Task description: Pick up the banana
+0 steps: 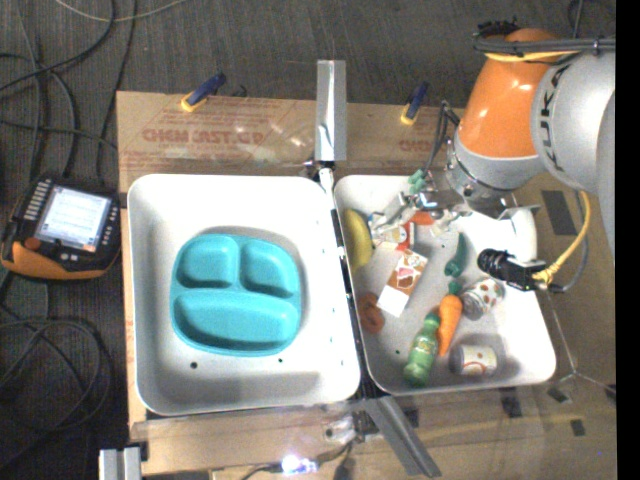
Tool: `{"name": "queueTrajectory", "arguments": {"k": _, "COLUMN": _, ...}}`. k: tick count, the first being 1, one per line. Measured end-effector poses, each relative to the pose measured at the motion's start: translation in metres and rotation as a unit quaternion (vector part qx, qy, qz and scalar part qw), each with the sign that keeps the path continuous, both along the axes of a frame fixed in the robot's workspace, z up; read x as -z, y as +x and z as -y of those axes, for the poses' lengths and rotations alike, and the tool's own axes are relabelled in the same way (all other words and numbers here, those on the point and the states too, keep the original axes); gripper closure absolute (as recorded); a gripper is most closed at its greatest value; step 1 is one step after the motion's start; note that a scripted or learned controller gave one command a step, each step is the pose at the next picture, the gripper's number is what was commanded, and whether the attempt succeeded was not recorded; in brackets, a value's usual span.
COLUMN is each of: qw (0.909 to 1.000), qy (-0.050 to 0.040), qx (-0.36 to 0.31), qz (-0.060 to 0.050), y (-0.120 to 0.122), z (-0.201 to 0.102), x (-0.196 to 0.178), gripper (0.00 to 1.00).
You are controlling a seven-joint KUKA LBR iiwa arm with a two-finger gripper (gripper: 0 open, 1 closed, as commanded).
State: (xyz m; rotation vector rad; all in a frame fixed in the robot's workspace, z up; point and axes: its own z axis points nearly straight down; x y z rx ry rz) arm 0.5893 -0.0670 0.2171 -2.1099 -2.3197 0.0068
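Metal frame pieces (pixel 385 433) at the desk's front edge, partly cut off by the bottom of the view.

Right bin (pixel 520 366): green bottle (pixel 422 346), carrot (pixel 449 320), small white cup with a red mark (pixel 472 359), second patterned cup (pixel 481 295), brown ring-shaped item (pixel 372 314), white carton with red printing (pixel 402 276), its text too small to read, teal piece (pixel 457 258).

Banana (pixel 357 238): lies along the right bin's left wall, near the back, untouched.

Tool (pixel 408 210): low over the right bin's back, just right of the banana; its state is impossible to judge among the clutter.

Arm (pixel 545 108): grey, orange band, letters "KUK" legible, remainder cut off at the edge.

Left bin (pixel 150 368): blue divided plate (pixel 238 293).

Cardboard sheet (pixel 230 138): faded red lettering, unreadable.

Handheld screen unit (pixel 65 226): on the floor at left.
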Motion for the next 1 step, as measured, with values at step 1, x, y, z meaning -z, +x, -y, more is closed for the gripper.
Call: {"name": "queueTrajectory", "arguments": {"k": 1, "qw": 0.9955, "qy": -0.0001, "qx": -0.095, "qz": 0.001, "y": 0.0157, "z": 0.0316, "x": 0.1237, "gripper": 0.00}}
